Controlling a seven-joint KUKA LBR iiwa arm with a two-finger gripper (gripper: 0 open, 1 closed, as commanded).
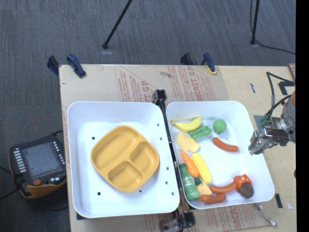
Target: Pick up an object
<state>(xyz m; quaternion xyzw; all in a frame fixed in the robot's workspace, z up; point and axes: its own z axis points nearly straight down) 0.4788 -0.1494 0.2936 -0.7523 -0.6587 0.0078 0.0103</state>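
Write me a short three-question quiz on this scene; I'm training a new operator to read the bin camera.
1. True or false: the yellow divided plate lies in the left bin.
2. Which item lies nearest the end effector? A) banana B) red sausage C) green bottle
3. Fill in: the green ball sits toward the ___ end of the right bin, as seen in the camera view.

Key: 1 true; 2 B; 3 far (top).
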